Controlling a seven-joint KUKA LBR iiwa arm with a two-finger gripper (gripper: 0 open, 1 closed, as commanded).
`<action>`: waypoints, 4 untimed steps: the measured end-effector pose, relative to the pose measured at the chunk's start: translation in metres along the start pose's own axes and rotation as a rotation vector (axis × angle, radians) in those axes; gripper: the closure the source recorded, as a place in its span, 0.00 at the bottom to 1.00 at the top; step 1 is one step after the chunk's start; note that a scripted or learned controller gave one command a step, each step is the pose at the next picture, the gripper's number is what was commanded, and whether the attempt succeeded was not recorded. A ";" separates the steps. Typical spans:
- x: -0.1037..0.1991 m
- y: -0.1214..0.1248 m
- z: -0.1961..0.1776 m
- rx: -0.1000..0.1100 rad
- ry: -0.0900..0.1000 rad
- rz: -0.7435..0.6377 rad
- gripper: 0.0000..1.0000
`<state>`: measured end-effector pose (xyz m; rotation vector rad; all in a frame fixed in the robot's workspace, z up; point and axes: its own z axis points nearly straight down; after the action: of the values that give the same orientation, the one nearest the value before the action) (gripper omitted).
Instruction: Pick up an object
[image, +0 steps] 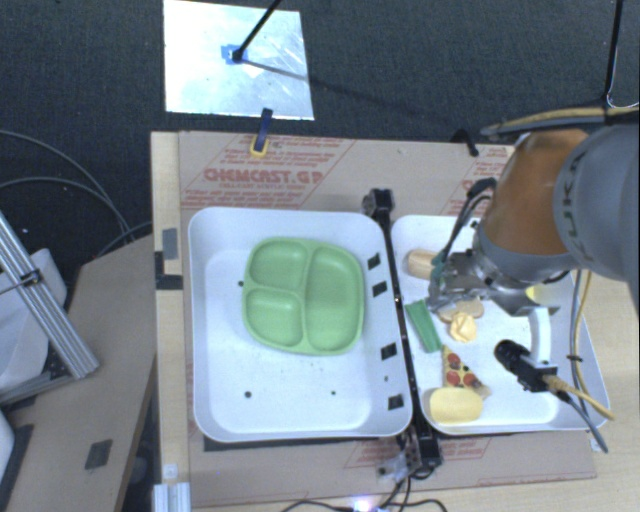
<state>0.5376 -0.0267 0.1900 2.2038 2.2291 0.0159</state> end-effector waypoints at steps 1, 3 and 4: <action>0.033 -0.032 -0.151 -0.008 0.001 0.001 1.00; -0.035 -0.052 -0.049 0.017 -0.003 0.017 0.00; -0.059 -0.056 0.098 0.024 -0.002 0.014 0.00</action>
<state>0.4830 -0.0865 0.0914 2.2303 2.2249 -0.0126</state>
